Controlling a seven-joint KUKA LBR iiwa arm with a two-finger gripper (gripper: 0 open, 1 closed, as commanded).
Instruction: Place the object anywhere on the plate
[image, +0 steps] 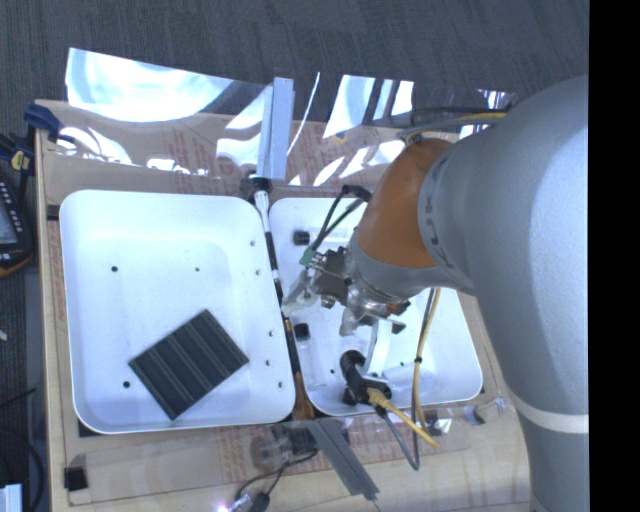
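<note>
Plate (190, 362), dark and ribbed, lies flat in the left bin (90, 300) toward its near side, well apart from my arm, which leaves open room for setting something down. My tool (348, 305) hangs low over the right bin (455, 375), near its left wall. I cannot tell whether it is apart or together, or what it holds, if anything.

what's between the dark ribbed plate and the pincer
Camera view: just bare white floor of the left bin and the seam where it meets the right bin. Nothing loose lies between the dark ribbed plate and the pincer.
</note>
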